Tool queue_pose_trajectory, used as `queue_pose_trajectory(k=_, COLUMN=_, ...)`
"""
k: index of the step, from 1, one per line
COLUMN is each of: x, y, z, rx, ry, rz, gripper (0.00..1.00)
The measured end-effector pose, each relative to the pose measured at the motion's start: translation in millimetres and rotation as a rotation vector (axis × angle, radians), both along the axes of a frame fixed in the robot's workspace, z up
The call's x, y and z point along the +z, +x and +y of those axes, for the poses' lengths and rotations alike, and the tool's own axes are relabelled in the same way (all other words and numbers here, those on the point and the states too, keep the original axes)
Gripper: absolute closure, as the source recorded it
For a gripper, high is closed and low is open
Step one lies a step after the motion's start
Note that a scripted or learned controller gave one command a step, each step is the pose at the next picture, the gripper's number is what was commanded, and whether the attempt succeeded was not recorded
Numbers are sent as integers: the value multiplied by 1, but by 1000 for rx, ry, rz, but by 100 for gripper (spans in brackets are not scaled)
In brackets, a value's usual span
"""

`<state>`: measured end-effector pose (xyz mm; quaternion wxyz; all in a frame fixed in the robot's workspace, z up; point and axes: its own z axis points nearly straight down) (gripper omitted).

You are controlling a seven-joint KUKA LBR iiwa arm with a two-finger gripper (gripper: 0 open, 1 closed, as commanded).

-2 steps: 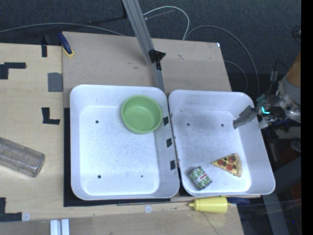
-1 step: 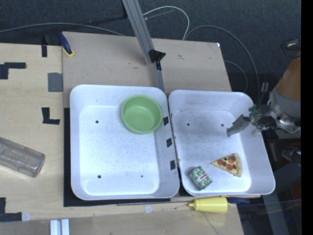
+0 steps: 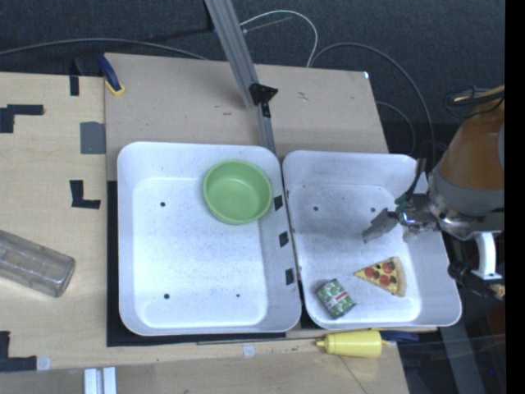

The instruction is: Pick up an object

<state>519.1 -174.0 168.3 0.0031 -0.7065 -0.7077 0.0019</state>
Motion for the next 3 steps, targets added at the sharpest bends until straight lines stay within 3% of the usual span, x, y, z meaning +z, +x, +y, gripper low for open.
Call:
queue_pose_trajectory(k=1, x=-51, y=4, z=-7, rx=-1, ry=-1, rz=0, gripper=0)
queue_pose_trajectory(k=2, x=-38, y=5, z=-7, rx=1, ry=-1, rz=-4, gripper=100)
queue_pose_trajectory(k=3, x=24, y=10, z=-2, rx=1, ry=-3, rz=-12, gripper=100)
